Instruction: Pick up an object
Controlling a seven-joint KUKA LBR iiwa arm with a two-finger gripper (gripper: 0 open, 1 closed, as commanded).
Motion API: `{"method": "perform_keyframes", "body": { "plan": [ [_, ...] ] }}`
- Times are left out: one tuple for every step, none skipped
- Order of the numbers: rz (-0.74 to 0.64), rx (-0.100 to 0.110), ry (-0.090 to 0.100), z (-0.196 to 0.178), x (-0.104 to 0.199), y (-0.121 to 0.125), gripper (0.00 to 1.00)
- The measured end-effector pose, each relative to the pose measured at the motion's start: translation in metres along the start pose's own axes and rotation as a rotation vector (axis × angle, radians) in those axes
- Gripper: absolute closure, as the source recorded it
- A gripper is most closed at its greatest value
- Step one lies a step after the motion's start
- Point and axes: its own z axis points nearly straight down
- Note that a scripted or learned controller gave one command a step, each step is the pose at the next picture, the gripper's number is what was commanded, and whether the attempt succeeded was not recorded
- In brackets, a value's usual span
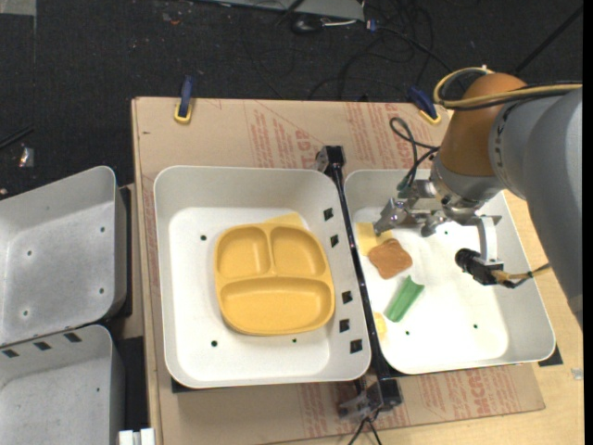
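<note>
Bins, two, white and shallow, stood side by side on a cardboard-covered bench point(241, 128). The left bin point(176, 248) held one yellow divided tray point(274, 279), lying flat at its centre. The right bin point(519, 341) held three loose items along its left wall: a brown toast-like piece point(390, 259) toward the back, a green block point(404, 299) just in front of it, and part of a yellow item point(366, 239) against the wall. The gripper point(400, 213) hung over the back left corner of the right bin, just behind the brown piece; whether its jaws stood apart or together could not be told. No object was seen between them. Risk noted: the items sat crowded against the wall, so a descent there seemed liable to strike the rim or push a piece aside rather than grasp it.
</note>
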Motion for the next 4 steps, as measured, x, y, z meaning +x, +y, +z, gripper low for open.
{"method": "perform_keyframes", "body": {
  "plan": [
    [0.000, -0.004, -0.001, -0.012, 0.000, 0.001, 1.00],
    [0.000, -0.007, -0.001, -0.056, -0.003, 0.005, 1.00],
    [0.000, -0.010, -0.002, -0.117, -0.011, 0.005, 1.00],
    [-0.002, -0.005, -0.001, -0.127, -0.012, 0.005, 1.00]
  ]
}}
